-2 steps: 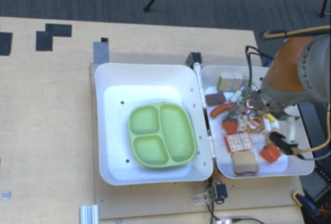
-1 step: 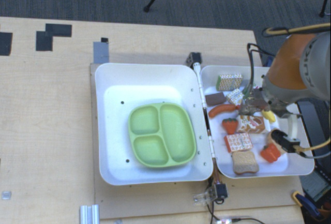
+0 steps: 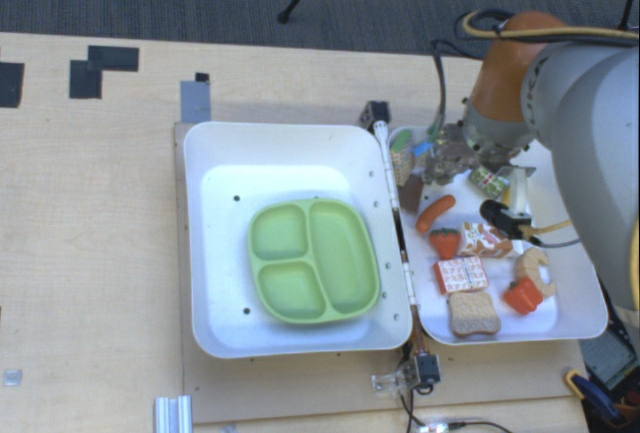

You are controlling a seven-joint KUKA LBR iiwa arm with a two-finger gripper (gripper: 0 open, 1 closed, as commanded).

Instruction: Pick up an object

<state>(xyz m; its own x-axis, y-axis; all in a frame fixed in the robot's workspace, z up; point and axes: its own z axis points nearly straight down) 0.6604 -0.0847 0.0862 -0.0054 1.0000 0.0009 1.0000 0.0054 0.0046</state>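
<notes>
Sausage (image 3: 435, 213) in right bin (image 3: 580, 321), long axis slanting upper-right to lower-left, fingers (image 3: 452, 164) state unclear.

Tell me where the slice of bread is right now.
The slice of bread lies in the right bin, near its front edge, just below the red-and-white patterned packet and left of the orange block.

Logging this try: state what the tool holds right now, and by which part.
It cannot be told. The tool sits low at the back of the right bin, over the toy food, and nothing shows plainly between its tips.
</notes>
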